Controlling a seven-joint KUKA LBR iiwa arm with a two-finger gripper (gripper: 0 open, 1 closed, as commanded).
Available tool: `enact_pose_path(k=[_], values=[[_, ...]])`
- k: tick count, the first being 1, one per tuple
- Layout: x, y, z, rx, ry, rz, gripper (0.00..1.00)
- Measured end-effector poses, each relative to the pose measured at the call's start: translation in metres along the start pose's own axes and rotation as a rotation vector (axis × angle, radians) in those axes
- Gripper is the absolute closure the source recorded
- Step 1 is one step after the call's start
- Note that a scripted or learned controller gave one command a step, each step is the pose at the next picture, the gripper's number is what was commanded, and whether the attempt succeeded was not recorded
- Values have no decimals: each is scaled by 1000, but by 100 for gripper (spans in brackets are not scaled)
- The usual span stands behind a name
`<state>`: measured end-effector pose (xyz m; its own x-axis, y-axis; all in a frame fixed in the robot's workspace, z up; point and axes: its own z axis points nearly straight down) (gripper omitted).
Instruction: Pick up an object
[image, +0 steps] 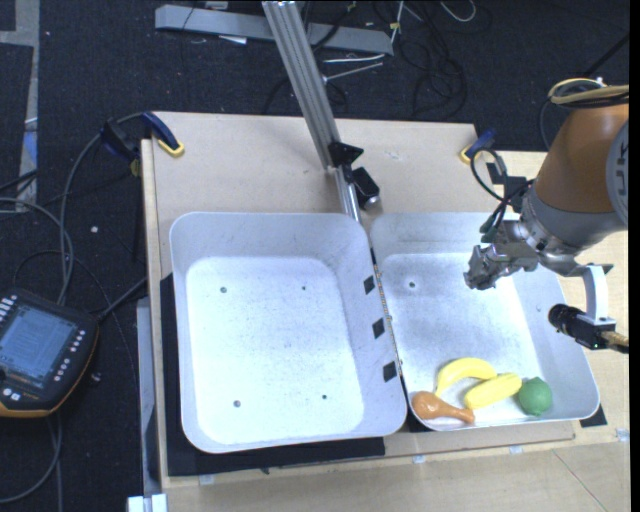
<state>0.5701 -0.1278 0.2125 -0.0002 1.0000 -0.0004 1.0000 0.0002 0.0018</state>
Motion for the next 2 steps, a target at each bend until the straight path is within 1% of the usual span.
enact_pose_path(k=[1, 2], values=[[59, -6, 1, 2, 2, -5, 100], [118, -19, 2, 2, 2, -5, 100]])
